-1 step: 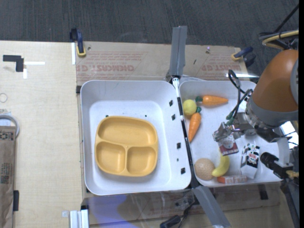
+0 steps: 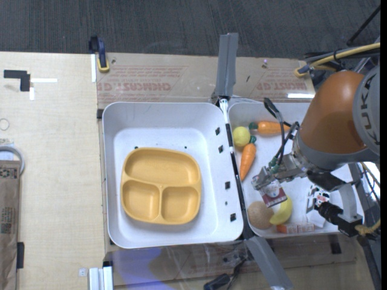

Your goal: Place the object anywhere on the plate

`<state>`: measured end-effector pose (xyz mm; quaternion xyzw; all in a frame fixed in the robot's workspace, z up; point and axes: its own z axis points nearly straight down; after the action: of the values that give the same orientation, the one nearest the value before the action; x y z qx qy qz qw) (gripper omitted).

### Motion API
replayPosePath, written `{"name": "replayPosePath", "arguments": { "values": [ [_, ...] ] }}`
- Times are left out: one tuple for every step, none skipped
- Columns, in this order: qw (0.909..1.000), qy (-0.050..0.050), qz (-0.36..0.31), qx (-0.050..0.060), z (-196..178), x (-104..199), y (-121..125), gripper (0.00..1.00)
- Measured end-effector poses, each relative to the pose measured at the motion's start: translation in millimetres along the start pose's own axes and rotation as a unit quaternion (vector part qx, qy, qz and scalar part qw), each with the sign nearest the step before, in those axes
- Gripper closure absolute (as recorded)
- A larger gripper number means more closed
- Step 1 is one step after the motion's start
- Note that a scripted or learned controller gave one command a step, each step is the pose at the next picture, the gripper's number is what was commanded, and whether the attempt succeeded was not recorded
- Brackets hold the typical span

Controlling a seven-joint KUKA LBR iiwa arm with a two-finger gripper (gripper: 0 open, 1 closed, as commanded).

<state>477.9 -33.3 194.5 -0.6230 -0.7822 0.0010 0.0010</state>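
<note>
- near edge of the right bin (image 2: 338, 231): a tan potato (image 2: 259, 214) touching a yellow banana (image 2: 282, 211).
- gripper (image 2: 270, 183) low over the banana; whether it grips cannot be told.
- left bin (image 2: 115, 162): yellow divided plate (image 2: 161, 185).
- farther: carrot (image 2: 247, 159), lemon (image 2: 241, 136), second carrot (image 2: 271, 127).

Spare produce crowds my right-hand bin!

I see a carrot (image 2: 247, 159) lying tilted by the divider, a lemon (image 2: 241, 136) just above it touching a second carrot (image 2: 269, 127), a brown potato (image 2: 260, 214) and a banana (image 2: 283, 211) near the front wall.
</note>
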Motion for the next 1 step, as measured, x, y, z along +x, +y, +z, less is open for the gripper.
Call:
{"name": "replayPosePath", "arguments": {
  "values": [
    [1.0, -0.001, -0.004, 0.001, 4.2, 120.7, 57.3, 1.0]
  ]
}}
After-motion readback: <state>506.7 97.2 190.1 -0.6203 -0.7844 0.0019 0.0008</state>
